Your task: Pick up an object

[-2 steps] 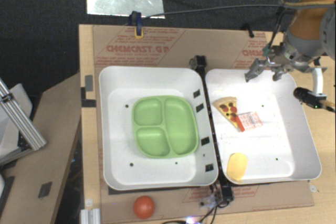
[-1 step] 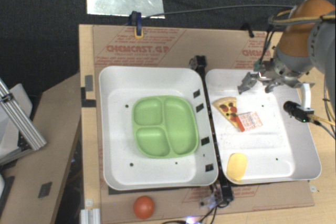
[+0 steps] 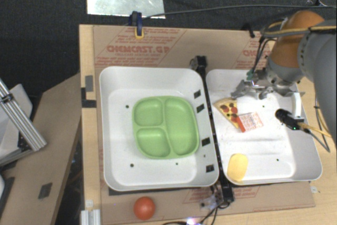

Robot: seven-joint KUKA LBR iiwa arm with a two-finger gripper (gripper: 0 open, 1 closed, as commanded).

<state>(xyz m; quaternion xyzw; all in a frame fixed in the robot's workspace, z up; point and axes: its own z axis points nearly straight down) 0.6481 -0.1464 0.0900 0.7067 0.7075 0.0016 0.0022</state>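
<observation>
1. Brown cardboard bench (image 3: 158,45) carries two white bins side by side. An orange ball (image 3: 144,208) sits on it below the left bin.
2. Left bin (image 3: 113,113): one green tray (image 3: 166,126) with three compartments, lying near its middle.
3. Right bin (image 3: 305,160): a pizza slice (image 3: 227,109) touching a red-and-white packet (image 3: 249,121) near the centre, and a yellow piece (image 3: 238,166) in the lower left corner.
4. My gripper (image 3: 253,93) hangs over the right bin's upper part, jaws spread with nothing between them, just up and right of the pizza slice.
</observation>
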